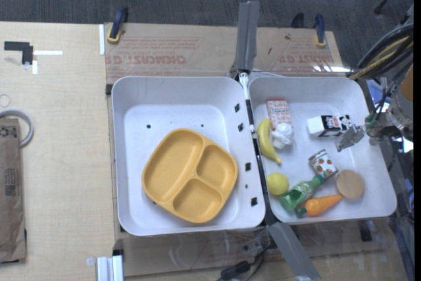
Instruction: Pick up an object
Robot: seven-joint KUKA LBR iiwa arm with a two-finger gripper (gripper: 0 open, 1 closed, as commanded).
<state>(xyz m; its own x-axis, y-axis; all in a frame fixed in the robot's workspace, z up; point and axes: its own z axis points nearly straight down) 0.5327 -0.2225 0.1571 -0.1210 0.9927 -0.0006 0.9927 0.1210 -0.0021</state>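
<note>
The gripper (350,137) hangs over the right bin (375,204), just right of the black-and-white carton (327,124); whether it is released or clenched I cannot tell, and nothing shows between them

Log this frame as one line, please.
phase: approach | gripper: over right bin near black-and-white carton, holding nothing | left bin: yellow divided plate

The light is bright and even. Soft, small shadows sit under the yellow plate (190,175). The white bins (125,141) shine a little. The picture looks slightly fuzzy, most at the right edge.
</note>
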